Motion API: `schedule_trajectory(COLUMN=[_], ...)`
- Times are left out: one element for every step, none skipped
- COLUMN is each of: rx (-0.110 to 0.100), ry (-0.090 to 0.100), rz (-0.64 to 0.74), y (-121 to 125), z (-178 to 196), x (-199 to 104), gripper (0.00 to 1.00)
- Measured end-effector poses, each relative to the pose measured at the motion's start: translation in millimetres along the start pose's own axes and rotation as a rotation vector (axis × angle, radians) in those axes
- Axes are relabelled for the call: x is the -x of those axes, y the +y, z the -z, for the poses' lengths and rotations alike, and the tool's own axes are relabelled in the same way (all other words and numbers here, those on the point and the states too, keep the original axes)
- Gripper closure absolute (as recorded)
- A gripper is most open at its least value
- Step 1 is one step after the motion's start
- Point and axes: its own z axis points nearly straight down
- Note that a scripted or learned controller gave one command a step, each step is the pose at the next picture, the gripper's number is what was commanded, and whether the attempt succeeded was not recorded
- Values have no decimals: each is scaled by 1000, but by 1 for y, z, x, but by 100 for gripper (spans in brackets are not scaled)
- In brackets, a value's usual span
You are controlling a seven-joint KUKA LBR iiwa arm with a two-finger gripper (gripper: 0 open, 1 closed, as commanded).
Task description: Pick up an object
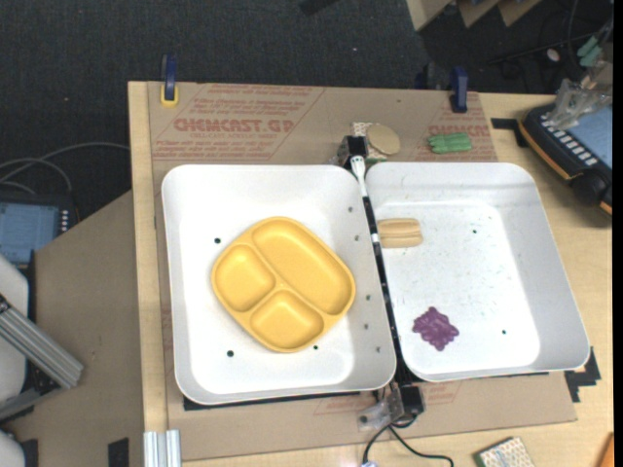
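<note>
Yellow tray (pixel 282 282) lies in left bin (pixel 195 212), bun (pixel 398 233) and purple lump (pixel 435 328) right; end effector state unclear.

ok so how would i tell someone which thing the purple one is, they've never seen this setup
Start at the right white bin of the two on the bench. Two small things lie in it: a tan bun-like piece against its left wall, and lower down the purple object. It is the lumpy, ragged-edged one, the only purple thing here.
</note>
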Motion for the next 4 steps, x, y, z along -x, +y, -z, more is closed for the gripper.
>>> schedule_trajectory(rx=[-22, -23, 4, -22], ry=[12, 8, -2, 10], rz=[8, -6, -3, 3], y=[-3, -21, -26, -14], z=[-77, -166, 32, -78], x=[-102, -34, -7, -61], gripper=[100, 100, 100, 100])
